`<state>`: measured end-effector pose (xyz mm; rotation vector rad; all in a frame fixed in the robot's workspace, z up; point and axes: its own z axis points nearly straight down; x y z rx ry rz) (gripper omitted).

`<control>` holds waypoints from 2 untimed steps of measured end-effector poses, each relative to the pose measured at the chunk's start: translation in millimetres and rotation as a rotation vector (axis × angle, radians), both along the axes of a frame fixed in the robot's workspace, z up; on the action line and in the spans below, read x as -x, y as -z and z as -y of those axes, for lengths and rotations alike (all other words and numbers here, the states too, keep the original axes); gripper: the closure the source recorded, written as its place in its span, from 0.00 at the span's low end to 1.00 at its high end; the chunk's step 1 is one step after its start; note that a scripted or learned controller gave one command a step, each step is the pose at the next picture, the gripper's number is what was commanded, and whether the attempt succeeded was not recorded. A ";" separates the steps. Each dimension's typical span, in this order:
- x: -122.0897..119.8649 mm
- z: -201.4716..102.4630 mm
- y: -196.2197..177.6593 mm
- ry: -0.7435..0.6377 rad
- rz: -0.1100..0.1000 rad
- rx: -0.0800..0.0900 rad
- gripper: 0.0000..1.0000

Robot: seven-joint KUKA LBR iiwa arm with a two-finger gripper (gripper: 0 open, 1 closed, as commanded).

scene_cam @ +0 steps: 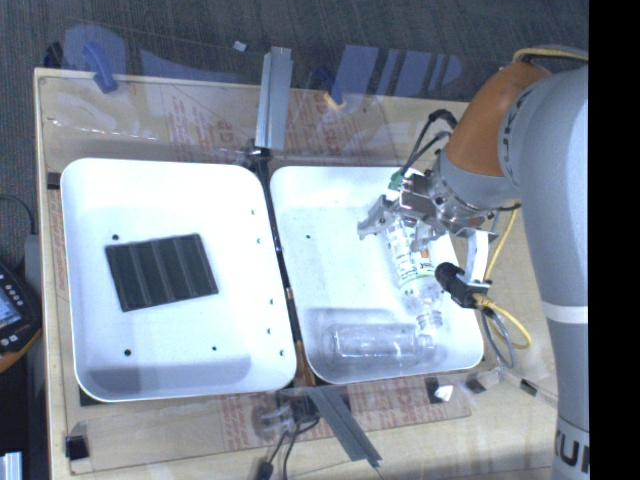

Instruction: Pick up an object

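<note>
A small clear bottle with a white label [411, 265] lies slanted in the right bin [320, 268], its cap end pointing to the near right corner. My gripper [403, 221] hangs right over the bottle's upper end, at the bin's right side. A larger clear plastic bottle [375, 342] lies on its side along the right bin's near wall. A dark ribbed rectangular slab [161, 270] rests flat in the left bin [90, 348].
The arm's grey body and orange band [480, 138] cover the right bin's far right corner. Cables [495, 323] loop beside the bin's right wall. A metal bracket [272, 98] stands behind the divider between the bins.
</note>
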<state>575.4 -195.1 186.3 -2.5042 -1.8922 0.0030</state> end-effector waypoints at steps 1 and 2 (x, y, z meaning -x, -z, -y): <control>5.3 -0.7 -12.5 -0.300 0.000 -0.002 0.00; -22.1 12.3 26.5 -0.321 0.002 0.000 0.00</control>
